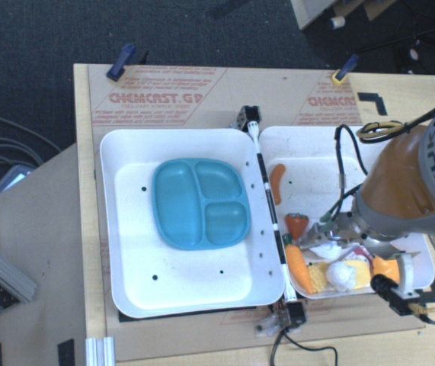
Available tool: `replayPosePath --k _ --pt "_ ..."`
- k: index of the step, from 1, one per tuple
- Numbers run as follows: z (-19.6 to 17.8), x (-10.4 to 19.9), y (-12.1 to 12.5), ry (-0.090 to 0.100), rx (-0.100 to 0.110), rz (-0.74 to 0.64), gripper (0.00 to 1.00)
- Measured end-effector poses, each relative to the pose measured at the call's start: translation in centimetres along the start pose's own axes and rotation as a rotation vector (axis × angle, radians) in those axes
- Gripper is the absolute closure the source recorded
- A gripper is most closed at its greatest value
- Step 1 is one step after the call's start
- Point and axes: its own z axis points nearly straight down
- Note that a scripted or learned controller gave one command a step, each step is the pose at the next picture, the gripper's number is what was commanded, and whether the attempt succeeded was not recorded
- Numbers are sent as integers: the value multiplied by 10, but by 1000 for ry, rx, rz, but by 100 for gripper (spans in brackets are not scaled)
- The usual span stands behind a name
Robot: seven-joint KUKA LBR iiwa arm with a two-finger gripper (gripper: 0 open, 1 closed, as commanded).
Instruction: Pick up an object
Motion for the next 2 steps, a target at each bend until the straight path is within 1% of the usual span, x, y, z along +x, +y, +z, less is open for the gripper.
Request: replayPosePath --k 1,2 --pt "-91 77 0 1 2 -2 100" --pt "-173 90 22 1 0 -1 100"
